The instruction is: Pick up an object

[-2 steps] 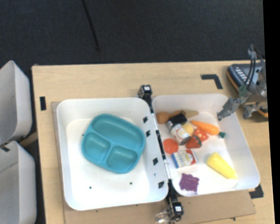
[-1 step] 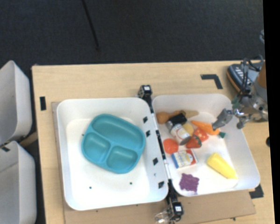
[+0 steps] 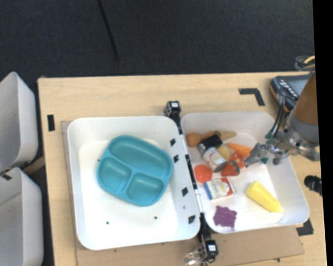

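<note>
The right bin (image 3: 280,176) holds a pile of small objects. Among them are a yellow wedge (image 3: 263,197), a purple clump (image 3: 225,216), a white carton with blue and red print (image 3: 219,187), an orange-red disc (image 3: 203,173), a red piece (image 3: 231,168), an orange carrot (image 3: 240,150), a small white bottle (image 3: 214,155), a black-capped item (image 3: 211,141) and a brown piece (image 3: 194,138). My gripper (image 3: 252,158) reaches in from the right, low over the bin, just right of the carrot and the red piece. Nothing is visibly held in it.
The left bin (image 3: 87,217) holds a teal divided plate (image 3: 135,170). A raised divider with black clips (image 3: 185,173) separates the two bins. The grey arm with its orange band (image 3: 305,108) hangs over the right bin's right rim.
</note>
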Robot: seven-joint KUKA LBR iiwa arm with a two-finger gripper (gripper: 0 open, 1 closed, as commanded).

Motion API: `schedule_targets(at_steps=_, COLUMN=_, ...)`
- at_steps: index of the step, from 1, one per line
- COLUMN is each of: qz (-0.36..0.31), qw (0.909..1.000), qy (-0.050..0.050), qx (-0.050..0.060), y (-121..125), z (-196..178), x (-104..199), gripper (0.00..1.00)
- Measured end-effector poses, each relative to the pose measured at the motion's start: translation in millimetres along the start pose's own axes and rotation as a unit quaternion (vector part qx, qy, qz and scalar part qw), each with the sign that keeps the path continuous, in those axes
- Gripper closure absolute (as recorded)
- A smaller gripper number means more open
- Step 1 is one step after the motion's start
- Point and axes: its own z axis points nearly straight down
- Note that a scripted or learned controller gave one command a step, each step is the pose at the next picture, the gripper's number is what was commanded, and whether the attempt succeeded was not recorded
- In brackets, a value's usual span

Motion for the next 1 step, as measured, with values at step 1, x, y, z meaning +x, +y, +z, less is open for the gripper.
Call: schedule_targets(at_steps=1, qz=0.0, qw=1.0, qy=0.0, qx=0.0, y=-8.3, z=57.1, x=4.8, gripper=0.0)
